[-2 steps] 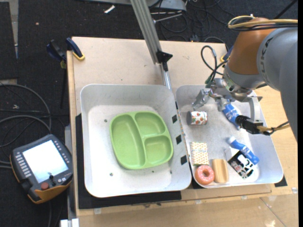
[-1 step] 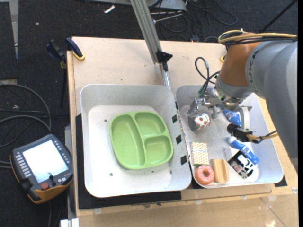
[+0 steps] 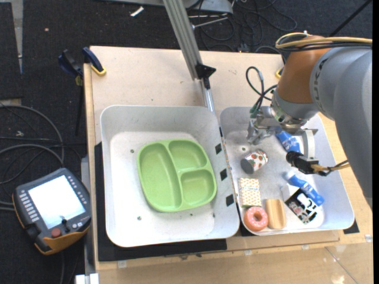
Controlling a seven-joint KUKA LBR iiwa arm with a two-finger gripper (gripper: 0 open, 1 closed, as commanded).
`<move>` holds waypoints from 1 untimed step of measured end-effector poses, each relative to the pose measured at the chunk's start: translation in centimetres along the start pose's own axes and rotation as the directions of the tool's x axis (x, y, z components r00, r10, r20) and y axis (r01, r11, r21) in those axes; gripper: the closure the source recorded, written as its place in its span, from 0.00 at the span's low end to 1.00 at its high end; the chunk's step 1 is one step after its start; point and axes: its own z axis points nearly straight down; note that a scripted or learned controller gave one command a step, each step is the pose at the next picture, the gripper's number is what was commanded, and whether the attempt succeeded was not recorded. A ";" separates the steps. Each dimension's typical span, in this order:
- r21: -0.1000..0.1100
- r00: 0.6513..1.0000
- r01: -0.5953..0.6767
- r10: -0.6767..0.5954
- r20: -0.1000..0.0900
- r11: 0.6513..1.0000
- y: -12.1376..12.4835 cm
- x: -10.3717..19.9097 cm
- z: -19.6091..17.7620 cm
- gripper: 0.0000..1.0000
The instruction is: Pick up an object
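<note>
Two shallow white bins sit side by side on my pale tabletop (image 3: 148,70). My grey arm with its orange band (image 3: 302,76) comes in from three o'clock, and my pincer (image 3: 256,134) hangs low over the far end of the right bin (image 3: 340,215); whether it is wide or narrow I cannot tell, and nothing shows between its tips.

Just at five o'clock from it lies a small white cup with red spots (image 3: 254,160), on its side. At six o'clock from the cup come a checked wafer-like square (image 3: 249,190), then a pink frosted doughnut (image 3: 256,218) touching a tan bread roll (image 3: 275,213). A blue tube (image 3: 288,139) lies at three o'clock from my pincer, and a blue packet (image 3: 305,188) sits above a black-and-white box (image 3: 301,206).

A green three-compartment plastic tray (image 3: 176,174) lies in the left bin (image 3: 118,129).
</note>
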 end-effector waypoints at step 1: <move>-0.006 1.000 0.002 -0.002 0.000 1.000 1.2 -0.1 -5.6 1.00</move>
